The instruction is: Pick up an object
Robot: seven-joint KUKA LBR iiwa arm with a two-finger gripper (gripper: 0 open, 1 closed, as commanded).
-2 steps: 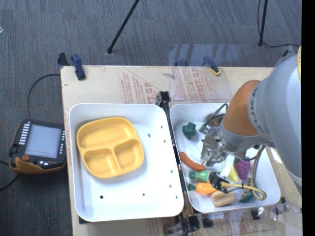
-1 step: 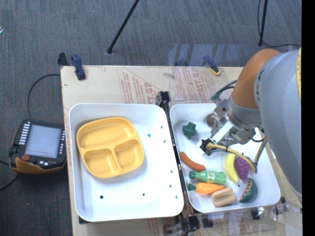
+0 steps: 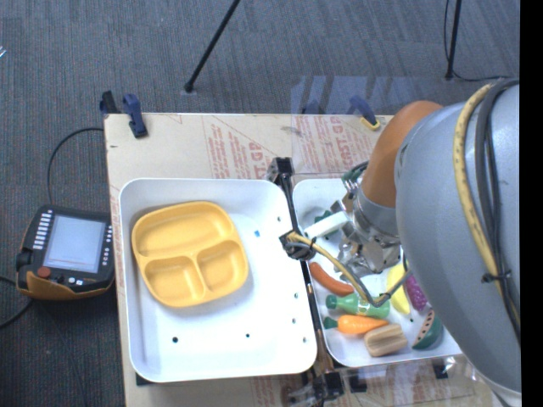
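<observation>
Toy carrot beside bread, hotdog.

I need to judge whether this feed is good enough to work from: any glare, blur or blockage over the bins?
Camera view: even, soft light, no harsh shadows; the yellow three-compartment plastic tray in the left white bin looks sharp, with mild sheen. The grey arm looms large and slightly soft, blocking much of the right white bin; the toy food there is partly visible.
</observation>
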